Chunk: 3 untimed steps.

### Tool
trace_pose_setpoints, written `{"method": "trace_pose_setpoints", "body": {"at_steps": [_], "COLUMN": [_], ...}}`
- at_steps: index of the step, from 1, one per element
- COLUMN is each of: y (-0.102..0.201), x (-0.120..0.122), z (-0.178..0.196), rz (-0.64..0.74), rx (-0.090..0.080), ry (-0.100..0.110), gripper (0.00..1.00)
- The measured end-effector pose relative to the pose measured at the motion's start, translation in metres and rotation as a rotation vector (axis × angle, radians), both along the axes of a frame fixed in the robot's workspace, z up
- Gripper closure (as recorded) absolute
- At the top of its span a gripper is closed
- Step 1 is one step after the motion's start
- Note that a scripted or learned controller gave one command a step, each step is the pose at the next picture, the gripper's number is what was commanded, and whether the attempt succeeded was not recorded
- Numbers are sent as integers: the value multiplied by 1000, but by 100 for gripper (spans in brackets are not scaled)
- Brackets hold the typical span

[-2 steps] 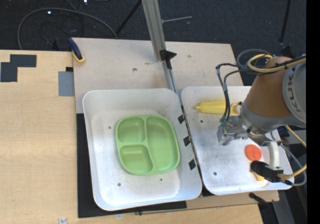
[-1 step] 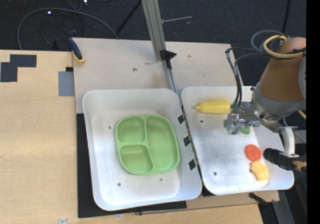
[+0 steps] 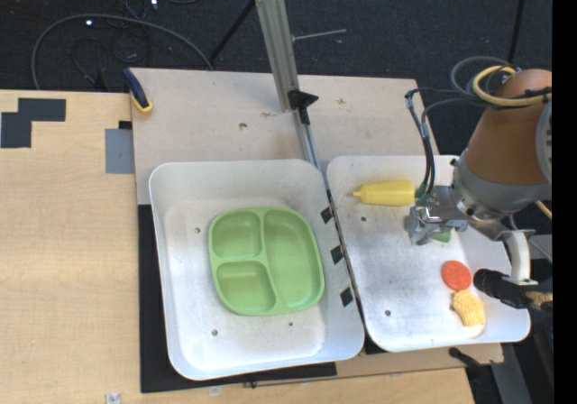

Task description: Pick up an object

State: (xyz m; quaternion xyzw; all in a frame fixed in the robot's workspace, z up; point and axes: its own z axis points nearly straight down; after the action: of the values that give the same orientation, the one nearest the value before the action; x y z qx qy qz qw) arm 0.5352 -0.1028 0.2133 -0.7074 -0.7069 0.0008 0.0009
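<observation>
Green compartmented plastic tray (image 3: 267, 261) in left bin (image 3: 171, 204)

Matt green plastic tray (image 3: 267, 261) lay in scuffed white plastic bin (image 3: 180, 321); brushed metal post (image 3: 276, 41) stood on pale wooden bench (image 3: 63, 258).

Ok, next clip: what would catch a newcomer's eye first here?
Probably the green divided plate, lying alone in the middle of the left bin. Next, the arm's gripper, low over the right bin beside a yellow corn cob near that bin's far edge. An orange-red round item and a small yellow piece lie close together near the right bin's near right corner.
</observation>
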Motion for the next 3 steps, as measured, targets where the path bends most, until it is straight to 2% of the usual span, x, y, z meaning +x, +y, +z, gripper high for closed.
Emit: {"method": "trace_pose_setpoints", "body": {"at_steps": [1, 2, 3], "y": [45, 93, 148], "x": [21, 28, 40], "z": [-2, -9, 6], "rz": [4, 4, 5], "rx": [1, 0, 0], "ry": [-1, 1, -1], "gripper": [100, 100, 100]}}
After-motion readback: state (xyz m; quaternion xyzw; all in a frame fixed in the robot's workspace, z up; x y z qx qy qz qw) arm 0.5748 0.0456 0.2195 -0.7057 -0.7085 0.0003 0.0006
